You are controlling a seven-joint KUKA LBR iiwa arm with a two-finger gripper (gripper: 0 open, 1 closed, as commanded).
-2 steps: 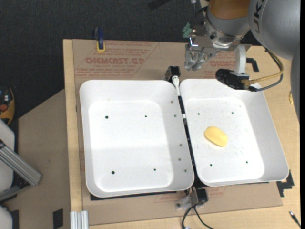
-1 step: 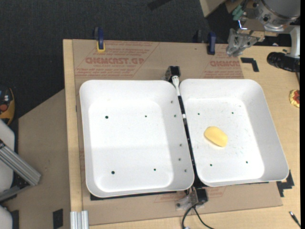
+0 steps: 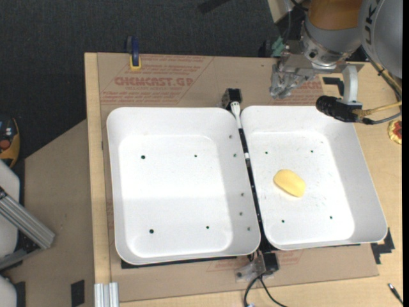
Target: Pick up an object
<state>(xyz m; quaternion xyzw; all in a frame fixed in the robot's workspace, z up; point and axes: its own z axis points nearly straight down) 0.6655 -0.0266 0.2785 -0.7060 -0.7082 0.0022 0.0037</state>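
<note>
**Claw waits above the far rim, nothing picked yet**

Brown board covers the surface (image 3: 160, 75), and on it sit two white bins side by side. Left bin (image 3: 128, 139) carries nothing I can see; right bin (image 3: 358, 171) has a small yellow object (image 3: 289, 183) lying near its middle. Reaching in at the upper right, the grey arm (image 3: 332, 11) hangs its claw (image 3: 284, 85) over the right bin's far edge, well apart from the object, holding nothing; whether it's spread I cannot tell. Looks like the approach step: it needs to travel nearer and descend.

A brown bench (image 3: 96, 146) bears two white bins, left (image 3: 169, 184) and right (image 3: 313, 178), touching side by side.
</note>
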